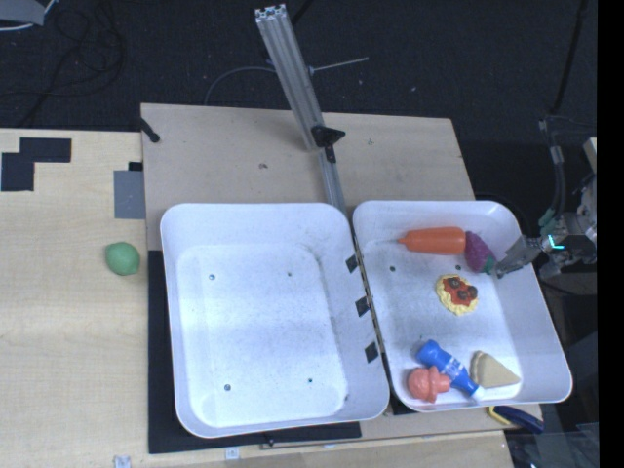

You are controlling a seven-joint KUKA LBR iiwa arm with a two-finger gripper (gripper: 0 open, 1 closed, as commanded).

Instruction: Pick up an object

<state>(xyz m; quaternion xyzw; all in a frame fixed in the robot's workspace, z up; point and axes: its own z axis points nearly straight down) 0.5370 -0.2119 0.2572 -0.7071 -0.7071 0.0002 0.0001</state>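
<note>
A dark floor with loose cables surrounds a pale wooden bench (68, 291), on which a tan board (234, 154) and a black mat (161, 408) sit under two shallow white bins. The left bin (175, 232) lies beside the right bin (546, 330), joined by small black clips along their shared edge. A slanted aluminium bar (292, 71) runs from the top down to the bins' junction. The gripper (515, 257) reaches over the right bin's right rim, near its upper corner; whether it is open or closed cannot be told, and nothing shows in its grasp. Just beside its tip lies a purple piece (477, 250) touching an orange carrot (434, 240). Below are a yellow pizza toy (457, 293), a blue object (448, 362), a tan wedge (494, 370) and a pink piece (423, 384). A green ball (123, 258) rests on the bench, well left of the bins.
</note>
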